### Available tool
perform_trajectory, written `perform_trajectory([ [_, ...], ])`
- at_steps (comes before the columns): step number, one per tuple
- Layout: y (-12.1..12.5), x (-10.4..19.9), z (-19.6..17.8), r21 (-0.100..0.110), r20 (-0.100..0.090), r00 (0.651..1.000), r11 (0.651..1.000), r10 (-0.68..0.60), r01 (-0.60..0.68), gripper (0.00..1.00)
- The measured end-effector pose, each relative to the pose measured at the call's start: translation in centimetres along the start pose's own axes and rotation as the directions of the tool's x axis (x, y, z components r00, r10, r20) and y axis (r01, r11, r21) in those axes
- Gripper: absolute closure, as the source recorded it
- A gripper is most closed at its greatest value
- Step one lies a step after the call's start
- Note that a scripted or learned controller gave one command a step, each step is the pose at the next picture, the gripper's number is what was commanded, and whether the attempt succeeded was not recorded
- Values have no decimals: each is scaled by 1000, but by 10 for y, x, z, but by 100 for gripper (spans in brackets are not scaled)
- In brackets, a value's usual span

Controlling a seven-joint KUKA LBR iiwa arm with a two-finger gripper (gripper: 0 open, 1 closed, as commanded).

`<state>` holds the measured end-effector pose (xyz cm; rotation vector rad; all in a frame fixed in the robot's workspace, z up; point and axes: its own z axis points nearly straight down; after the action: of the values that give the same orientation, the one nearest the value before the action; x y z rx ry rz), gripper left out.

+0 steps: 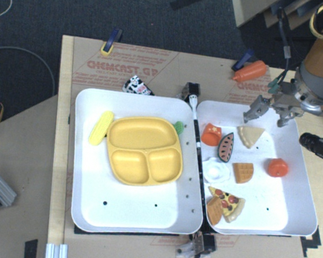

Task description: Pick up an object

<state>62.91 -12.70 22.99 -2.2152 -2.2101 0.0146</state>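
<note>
Cheese wedge (250, 135) lies beside watermelon slice (225, 147), under open claw (270, 114).

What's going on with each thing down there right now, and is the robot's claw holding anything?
gripper: open, holding nothing, above the right bin's far edge
cheese wedge: lying loose just below the gripper
yellow divided plate: flat in the left bin, compartments bare
corn cob: lying against the plate's left side
pizza slice: lying flat
tomato: resting alone
</note>
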Motion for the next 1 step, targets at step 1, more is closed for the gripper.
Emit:
perform_trajectory([
  [1,2,0,-9,-14,2,1000,1000,-2,2,0],
])
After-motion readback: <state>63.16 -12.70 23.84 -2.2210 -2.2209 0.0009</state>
